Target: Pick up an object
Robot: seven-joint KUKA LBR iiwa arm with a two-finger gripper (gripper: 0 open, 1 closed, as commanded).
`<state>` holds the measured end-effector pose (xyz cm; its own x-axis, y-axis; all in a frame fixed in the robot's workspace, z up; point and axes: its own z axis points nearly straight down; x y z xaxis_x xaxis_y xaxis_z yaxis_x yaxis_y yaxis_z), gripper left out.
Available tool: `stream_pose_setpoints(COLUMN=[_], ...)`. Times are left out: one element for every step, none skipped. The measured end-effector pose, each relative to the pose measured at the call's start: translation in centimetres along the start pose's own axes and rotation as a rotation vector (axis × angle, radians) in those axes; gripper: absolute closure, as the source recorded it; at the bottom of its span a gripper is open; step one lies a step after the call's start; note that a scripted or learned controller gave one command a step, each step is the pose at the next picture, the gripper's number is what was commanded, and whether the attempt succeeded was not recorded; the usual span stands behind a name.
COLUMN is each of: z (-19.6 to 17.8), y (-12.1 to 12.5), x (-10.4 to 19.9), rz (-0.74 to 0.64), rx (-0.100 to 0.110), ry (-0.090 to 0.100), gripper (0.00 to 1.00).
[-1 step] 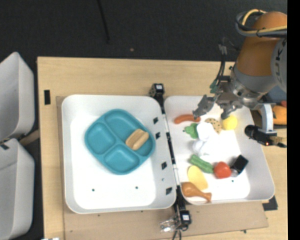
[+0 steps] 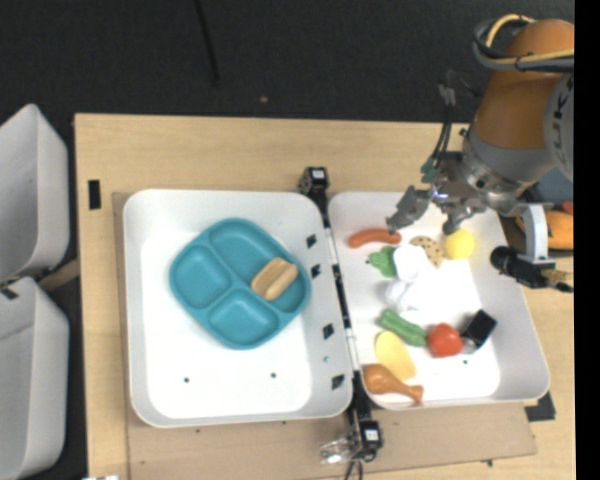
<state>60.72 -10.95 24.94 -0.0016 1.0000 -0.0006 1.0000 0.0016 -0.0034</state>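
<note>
On top of a light wooden table, with dark floor behind it and a couple of white boxy things off to the left, sit two shallow white bins side by side. Left bin has a blue divided plate with a little tan bread roll lying in one compartment. Right bin is where all the toy food is: an orange sausage-ish piece, a yellow lemon, a cookie, something green, a white lump, a green pepper-like piece, a red tomato, a black block, a yellow piece and a drumstick near the front edge. The gripper hangs over the back of the right bin, jaws apart, nothing between them, near the lemon and sausage.
</note>
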Motion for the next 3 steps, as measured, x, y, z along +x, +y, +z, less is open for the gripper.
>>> stream_pose_setpoints(z=[4.6, 9.2, 14.8], y=[-0.2, 0.0, -0.1], x=[-0.6, -0.4, -0.5], rz=[0.002, 0.005, 0.004], rx=[0.003, 0.004, 0.005], ry=[-0.001, 0.000, 0.000], gripper=[0.00, 0.00, 0.00])
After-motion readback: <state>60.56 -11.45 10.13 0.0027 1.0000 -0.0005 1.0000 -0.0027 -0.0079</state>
